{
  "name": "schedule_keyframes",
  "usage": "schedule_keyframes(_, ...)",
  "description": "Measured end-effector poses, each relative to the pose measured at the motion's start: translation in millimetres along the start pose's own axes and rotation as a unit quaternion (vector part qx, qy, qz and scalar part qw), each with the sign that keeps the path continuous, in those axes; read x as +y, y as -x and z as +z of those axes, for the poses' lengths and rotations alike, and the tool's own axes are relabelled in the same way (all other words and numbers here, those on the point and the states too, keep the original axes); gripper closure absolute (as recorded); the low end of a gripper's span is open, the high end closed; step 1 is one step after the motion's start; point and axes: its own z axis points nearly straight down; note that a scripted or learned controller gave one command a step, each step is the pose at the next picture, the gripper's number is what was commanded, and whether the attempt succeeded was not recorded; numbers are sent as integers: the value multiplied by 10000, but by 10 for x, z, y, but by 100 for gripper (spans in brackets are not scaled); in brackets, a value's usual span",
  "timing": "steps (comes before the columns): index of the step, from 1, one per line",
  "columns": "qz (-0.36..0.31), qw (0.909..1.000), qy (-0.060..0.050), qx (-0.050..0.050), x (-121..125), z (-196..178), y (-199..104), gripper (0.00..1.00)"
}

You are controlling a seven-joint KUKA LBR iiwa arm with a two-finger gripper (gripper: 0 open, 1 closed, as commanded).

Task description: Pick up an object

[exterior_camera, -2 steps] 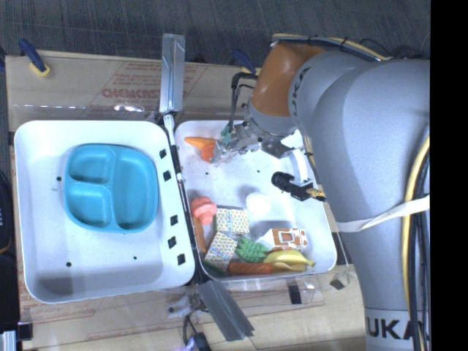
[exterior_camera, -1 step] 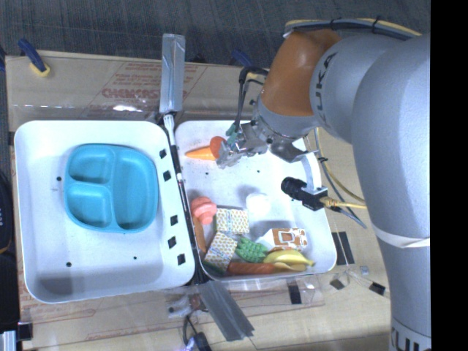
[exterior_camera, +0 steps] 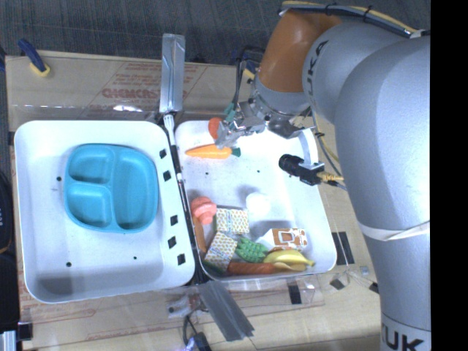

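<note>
- The arm [exterior_camera: 380, 123] – grey, with an orange band above the wrist – fills the right side of the view and reaches toward the far end of the right bin.
- The bench [exterior_camera: 95, 79] is brown board with red print, and bears the two white bins side by side.
- The left bin [exterior_camera: 36, 218] holds a blue plate [exterior_camera: 111, 186] with three compartments, lying flat near the middle.
- The right bin [exterior_camera: 278, 174] has bare floor across its middle, with toys crowded at its near end and a few at its far end.
- The gripper [exterior_camera: 232, 129] hangs over the far left corner of the right bin; whether it is spread or closed I cannot tell.
- The carrot [exterior_camera: 208, 151] – orange with a green tip – lies flat just below the gripper, apart from the near pile.
- A red-orange toy [exterior_camera: 214, 127] sits beside the gripper at the bin's far wall, partly hidden.
- A white ball [exterior_camera: 257, 200] rests near the middle of the right bin.
- At the near end lie a pink toy [exterior_camera: 203, 208], patterned blocks [exterior_camera: 228, 231], a green toy [exterior_camera: 251, 250], a small box [exterior_camera: 289, 238] and a banana [exterior_camera: 287, 258], all packed close together.
</note>
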Motion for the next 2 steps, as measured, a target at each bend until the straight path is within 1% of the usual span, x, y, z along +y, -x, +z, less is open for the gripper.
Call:
schedule_keyframes(1,595,9982,-11,-3,-1152,89,555,100)
schedule_keyframes(2,587,9983,-7,-1,-1145,88,546,0)
